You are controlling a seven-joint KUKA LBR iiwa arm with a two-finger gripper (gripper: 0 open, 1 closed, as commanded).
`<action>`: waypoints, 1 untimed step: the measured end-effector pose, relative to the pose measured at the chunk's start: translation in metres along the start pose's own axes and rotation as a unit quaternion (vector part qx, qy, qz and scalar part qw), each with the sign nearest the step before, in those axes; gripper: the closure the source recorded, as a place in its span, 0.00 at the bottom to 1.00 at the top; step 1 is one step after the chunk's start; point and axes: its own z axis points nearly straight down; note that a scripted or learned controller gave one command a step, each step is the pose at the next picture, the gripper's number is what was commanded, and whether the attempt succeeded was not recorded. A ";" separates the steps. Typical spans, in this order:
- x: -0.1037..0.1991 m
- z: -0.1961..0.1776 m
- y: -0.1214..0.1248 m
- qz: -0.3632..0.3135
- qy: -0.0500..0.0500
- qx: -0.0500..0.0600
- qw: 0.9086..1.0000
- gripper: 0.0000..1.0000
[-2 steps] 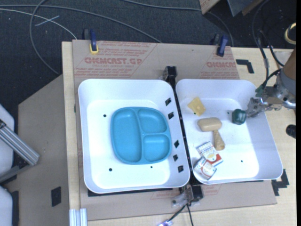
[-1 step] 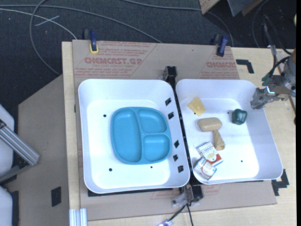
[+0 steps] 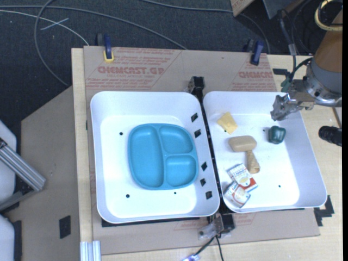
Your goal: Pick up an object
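Reaching in from the right, the grey arm holds its end effector (image 3: 283, 106) over the upper right corner of the right bin (image 3: 304, 189); whether it is spread or pressed together cannot be told. Just below it a small dark green object (image 3: 275, 134) lies on the bin floor. Further left lie a yellow wedge (image 3: 228, 122), a tan mallet-shaped piece (image 3: 244, 148) and a crumpled red-and-white packet (image 3: 240, 185). The left bin (image 3: 103, 200) holds a blue divided plate (image 3: 162, 156). Both bins sit on the desk (image 3: 81, 162).
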 end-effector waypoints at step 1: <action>0.048 -0.005 0.009 0.001 0.000 0.001 1.000 1.00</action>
